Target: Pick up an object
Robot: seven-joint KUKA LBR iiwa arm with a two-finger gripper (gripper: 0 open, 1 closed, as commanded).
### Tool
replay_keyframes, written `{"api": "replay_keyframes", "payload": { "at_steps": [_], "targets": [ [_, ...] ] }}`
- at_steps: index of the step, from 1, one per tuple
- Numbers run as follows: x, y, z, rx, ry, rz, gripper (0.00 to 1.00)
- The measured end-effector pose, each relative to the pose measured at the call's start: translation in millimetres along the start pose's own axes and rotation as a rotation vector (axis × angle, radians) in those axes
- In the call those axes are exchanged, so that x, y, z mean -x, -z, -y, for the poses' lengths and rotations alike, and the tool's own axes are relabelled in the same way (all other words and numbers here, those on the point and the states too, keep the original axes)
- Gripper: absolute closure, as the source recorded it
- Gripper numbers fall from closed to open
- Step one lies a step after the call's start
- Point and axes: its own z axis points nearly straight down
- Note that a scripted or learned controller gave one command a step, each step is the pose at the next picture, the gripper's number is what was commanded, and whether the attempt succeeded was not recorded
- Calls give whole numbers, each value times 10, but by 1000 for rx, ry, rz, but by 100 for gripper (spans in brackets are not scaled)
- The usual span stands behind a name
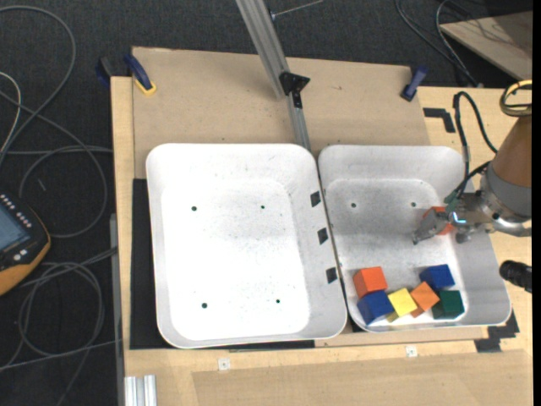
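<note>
Gripper [433, 224] low over right bin [372, 163], arm [514, 172] reaching in from the right; finger state: cannot tell. 6 blocks [406, 293] cluster near the bin's front edge, apart from it.

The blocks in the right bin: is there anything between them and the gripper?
Nothing visible stands between them. The gripper is over the right bin, above bare white floor, and the blocks lie clustered at the bin's near edge, below it in the camera view. The blue one is nearest.
</note>
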Motion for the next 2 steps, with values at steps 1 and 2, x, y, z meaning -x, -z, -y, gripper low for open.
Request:
{"api": "replay_keyframes", "payload": {
  "at_steps": [1, 2],
  "targets": [
    [-6, -531, 7, 0, 1, 0, 0],
    [-2, -386, -14, 8, 1, 2, 100]
  ]
}}
